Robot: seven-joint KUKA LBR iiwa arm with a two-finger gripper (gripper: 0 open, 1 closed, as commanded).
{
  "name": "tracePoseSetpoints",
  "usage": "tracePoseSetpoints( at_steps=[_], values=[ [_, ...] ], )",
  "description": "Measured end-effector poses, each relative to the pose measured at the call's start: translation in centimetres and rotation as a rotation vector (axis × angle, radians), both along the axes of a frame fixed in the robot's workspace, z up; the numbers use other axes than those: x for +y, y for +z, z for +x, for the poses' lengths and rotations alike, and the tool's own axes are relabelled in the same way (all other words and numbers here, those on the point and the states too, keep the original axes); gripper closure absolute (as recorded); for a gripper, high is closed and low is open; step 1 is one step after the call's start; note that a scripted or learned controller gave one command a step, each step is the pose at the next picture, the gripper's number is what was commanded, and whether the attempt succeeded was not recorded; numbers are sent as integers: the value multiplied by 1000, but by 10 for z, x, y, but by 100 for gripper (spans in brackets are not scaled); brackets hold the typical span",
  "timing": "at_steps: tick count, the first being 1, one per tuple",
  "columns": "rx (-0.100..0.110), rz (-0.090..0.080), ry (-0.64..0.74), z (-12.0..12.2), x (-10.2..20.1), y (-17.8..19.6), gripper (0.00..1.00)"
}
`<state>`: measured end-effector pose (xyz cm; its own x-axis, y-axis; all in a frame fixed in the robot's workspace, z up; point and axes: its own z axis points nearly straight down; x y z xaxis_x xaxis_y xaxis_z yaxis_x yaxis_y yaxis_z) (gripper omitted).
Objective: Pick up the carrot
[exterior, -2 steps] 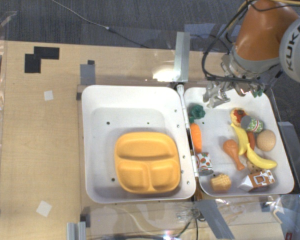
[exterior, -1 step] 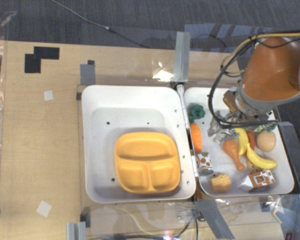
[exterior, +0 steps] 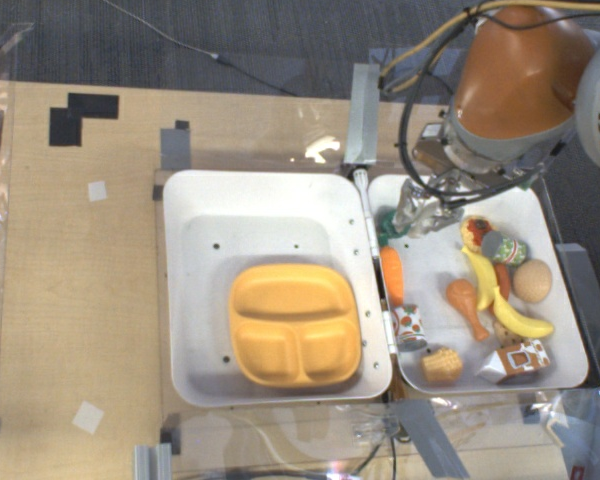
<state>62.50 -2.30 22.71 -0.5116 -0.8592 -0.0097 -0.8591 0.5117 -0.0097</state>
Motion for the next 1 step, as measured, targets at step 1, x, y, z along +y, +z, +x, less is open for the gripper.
tracePoseSetpoints(
  at_steps=[1],
  values=[
    [10, 2, -260, -119, 51, -38, 100]
  ],
)
